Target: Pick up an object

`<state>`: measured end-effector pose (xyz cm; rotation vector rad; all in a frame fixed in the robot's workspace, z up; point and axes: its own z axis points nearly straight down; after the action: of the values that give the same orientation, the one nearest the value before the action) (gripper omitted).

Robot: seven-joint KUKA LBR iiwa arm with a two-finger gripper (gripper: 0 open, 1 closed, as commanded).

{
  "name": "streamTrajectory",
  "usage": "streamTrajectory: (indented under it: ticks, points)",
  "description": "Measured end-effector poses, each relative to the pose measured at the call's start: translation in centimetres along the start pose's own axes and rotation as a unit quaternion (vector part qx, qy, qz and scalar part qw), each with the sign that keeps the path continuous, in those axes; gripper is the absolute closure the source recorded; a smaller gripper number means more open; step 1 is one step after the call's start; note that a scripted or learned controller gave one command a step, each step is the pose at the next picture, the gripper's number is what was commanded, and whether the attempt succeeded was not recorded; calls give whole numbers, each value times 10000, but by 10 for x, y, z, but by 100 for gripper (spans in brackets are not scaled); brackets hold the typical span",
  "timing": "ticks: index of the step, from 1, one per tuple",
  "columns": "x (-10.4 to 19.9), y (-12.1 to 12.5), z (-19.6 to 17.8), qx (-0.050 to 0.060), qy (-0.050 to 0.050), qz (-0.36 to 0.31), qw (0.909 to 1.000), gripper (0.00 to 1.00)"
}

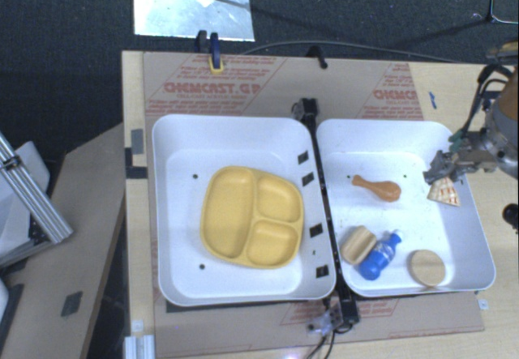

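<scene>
Gripper [444,172] at right bin's [405,134] far edge; spread or closed, cannot tell. Directly beneath it: small tan wedge [443,193], pastry-like. Judged light, rigid, crumb-textured; pinch across its flat sides.

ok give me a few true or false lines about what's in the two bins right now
1. The yellow divided plate lies in the left bin. True.
2. The blue bottle stands upright. False: it lies on its side.
3. The orange drumstick toy lies in the right bin. True.
4. The end effector is over the left bin. False: it is at the right bin's right edge, by a tan wedge.
5. The round tan disc lies on the plate. False: it is in the right bin.
</scene>
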<state>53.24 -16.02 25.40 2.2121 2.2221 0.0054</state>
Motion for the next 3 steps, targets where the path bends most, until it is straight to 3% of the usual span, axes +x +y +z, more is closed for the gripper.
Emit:
streamTrajectory:
  ticks: [1, 3]
  points:
    - [61, 15, 9, 23, 18, -29, 10000, 100]
    - [166, 21, 12, 22, 20, -31, 10000, 100]
